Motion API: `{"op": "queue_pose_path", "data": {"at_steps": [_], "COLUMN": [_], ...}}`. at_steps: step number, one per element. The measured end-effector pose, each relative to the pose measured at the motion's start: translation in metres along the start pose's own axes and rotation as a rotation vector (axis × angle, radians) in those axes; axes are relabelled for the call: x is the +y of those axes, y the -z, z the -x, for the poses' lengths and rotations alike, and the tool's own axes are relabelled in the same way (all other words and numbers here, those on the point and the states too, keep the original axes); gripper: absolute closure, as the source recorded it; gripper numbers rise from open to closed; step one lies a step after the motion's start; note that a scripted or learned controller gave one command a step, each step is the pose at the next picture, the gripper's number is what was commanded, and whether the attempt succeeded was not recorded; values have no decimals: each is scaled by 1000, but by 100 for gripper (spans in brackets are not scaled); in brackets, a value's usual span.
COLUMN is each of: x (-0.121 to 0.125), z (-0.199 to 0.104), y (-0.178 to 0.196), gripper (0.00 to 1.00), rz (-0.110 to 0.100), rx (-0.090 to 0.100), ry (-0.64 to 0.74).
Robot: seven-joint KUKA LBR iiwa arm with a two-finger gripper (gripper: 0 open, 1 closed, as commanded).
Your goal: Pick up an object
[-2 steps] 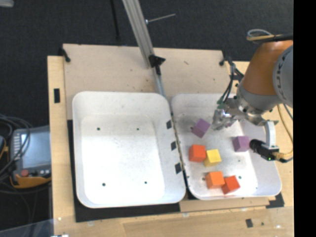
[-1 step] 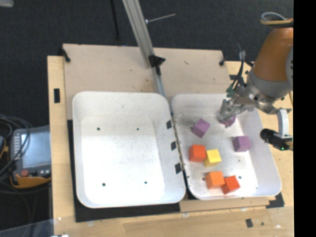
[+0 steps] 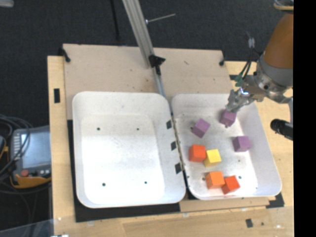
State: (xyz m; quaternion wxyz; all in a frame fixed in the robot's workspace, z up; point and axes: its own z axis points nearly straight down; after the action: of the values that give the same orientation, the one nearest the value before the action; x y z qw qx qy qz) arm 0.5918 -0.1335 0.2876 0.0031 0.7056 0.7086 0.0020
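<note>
Purple block [image 3: 227, 118], the cube at the gripper's tip, is sitting in the upper part of the right bin [image 3: 266, 181], close to that bin's far edge, and it looks to be sitting between the gripper's fingers, though the view is too coarse to say whether it is lifted off the floor or resting on it.

Going from the left: the left bin [image 3: 123, 149] is lying beside the right one, the two touching along their inner rims. A slanted metal rail [image 3: 140, 31] is running down from the top of the view to the seam between them.

In the right bin, a second purple block [image 3: 200, 128] is lying left of the gripped one and well apart from it. Below it an orange-red block [image 3: 197, 153] is sitting just beside a yellow block [image 3: 214, 156], the two appearing to touch. Lower still, an orange block [image 3: 214, 179] is pressing against a red block [image 3: 231, 184] near the front rim. A third purple block [image 3: 241, 143] is lying alone toward the right wall.

The gripper [image 3: 233, 108] is reaching in from the right, its fingers pointing down and narrowed on the purple block.
</note>
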Motion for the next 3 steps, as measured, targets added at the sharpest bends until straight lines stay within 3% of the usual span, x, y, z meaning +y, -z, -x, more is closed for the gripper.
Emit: {"op": "queue_pose_path", "data": {"at_steps": [3], "x": [-6], "z": [-149], "y": [-40], "gripper": [100], "rz": [-8], "rx": [3], "ry": [2]}}
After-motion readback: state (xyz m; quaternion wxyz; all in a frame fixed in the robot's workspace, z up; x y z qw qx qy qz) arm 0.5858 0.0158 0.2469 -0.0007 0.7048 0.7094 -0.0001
